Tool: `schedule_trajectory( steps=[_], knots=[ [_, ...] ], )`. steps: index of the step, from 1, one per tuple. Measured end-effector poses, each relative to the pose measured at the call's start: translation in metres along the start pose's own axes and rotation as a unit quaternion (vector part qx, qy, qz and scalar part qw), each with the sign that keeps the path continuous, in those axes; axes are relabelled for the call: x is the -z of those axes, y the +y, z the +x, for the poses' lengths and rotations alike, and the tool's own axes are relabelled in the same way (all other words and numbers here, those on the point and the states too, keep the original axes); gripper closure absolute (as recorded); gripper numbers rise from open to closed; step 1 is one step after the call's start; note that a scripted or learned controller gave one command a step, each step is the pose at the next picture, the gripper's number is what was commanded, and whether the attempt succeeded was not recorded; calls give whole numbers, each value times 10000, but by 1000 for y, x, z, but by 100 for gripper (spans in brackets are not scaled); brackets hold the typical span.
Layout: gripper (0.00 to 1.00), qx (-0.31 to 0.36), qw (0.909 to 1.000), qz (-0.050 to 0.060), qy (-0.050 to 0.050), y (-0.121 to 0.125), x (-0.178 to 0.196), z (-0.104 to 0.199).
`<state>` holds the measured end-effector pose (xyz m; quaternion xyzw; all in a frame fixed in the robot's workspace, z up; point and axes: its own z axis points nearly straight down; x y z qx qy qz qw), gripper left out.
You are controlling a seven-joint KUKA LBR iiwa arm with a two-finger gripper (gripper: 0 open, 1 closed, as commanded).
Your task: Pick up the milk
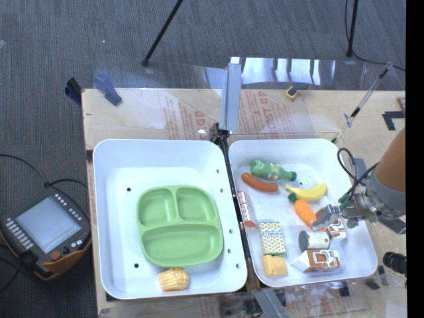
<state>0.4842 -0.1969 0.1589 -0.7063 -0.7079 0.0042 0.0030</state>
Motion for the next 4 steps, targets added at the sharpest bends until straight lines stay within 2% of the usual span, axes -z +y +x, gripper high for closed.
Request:
schedule_trajectory(
  steps=[1, 2, 3, 4],
  knots=[
    [0, -246, 9996, -145, -17, 9, -48, -13],
    [100, -264, 9996, -140, -18, 10, -40, -15],
    [100, -602, 9982, -53, 24, -6, 23, 31],
    [100, -619, 9981, 20, 34, -8, 25, 30]
  ],
)
